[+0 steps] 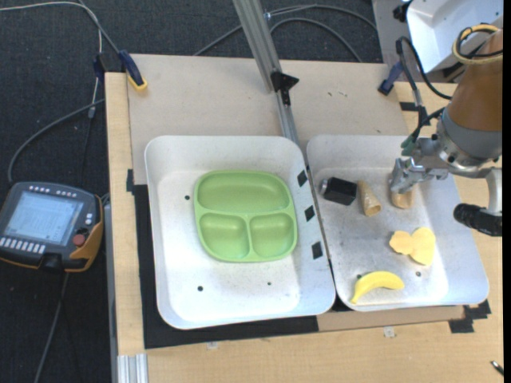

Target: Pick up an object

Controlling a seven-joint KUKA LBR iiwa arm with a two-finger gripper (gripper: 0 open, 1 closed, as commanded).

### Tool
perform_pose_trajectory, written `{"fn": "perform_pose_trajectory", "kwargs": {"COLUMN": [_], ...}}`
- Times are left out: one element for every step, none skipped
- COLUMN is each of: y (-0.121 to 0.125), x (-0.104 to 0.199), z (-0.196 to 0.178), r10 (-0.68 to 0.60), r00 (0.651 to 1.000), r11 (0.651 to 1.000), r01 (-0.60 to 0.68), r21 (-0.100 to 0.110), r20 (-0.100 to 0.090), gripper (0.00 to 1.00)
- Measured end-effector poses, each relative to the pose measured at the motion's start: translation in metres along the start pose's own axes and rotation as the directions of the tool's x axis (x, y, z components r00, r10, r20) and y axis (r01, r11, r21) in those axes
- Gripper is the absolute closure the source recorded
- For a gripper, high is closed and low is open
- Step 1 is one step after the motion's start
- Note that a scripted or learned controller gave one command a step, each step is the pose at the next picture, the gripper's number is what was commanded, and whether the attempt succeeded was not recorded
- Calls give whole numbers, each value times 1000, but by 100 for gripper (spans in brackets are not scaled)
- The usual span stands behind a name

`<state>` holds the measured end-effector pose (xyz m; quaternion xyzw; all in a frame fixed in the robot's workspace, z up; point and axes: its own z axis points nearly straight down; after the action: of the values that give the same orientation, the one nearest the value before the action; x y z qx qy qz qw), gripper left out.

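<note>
The right bin (455,294) holds several small items: a black block (339,191), a tan cork-like piece (369,200), a yellow lumpy piece (414,245) and a yellow banana (377,284). A second tan piece (402,200) lies near the bin's far side. My gripper (405,183) is low in the right bin, directly over this tan piece and hiding its top. Whether the gripper touches the piece is unclear from above.
In the left bin (172,294) lies a green divided plate (243,216). A slanted metal pole (267,50) rises behind the bins. A teach pendant (44,226) sits off the bench on the left. Black tape (479,315) marks the right bin's near corner.
</note>
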<state>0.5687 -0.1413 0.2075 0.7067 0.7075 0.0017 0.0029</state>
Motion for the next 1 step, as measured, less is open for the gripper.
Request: {"fn": "perform_pose_trajectory", "kwargs": {"y": [6], "x": [3], "z": [-63], "r10": [-1], "r00": [1000], "r11": [1000], "r01": [1], "r21": [-1], "r20": [0], "gripper": [100]}}
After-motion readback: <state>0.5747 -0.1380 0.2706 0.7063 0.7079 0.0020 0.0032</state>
